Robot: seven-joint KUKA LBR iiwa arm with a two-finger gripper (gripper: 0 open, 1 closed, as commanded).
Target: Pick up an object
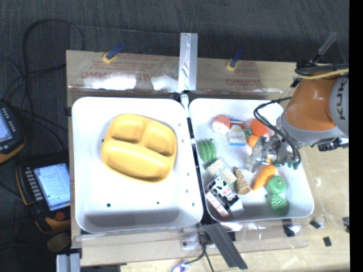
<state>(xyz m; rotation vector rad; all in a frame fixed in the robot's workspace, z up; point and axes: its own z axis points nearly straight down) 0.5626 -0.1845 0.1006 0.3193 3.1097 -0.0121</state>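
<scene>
The orange plastic carrot (262, 176) lies in the right white bin (309, 205), directly below the gripper (266, 154). You cannot tell how the gripper stands. A green round toy (277, 186) sits just right of the carrot; a tan cone (241, 181) lies to its left. The left white bin (85, 208) holds a yellow compartment tray (139, 146).

Both white bins (79, 169) are seen as smooth, slightly glossy plastic. The yellow divided tray (139, 146) is moulded in satin plastic. The toy carrot (262, 177) looks glossy. The bench (79, 67) is surfaced in matt wood, and the floor (170, 10) in rough dark carpet.
</scene>
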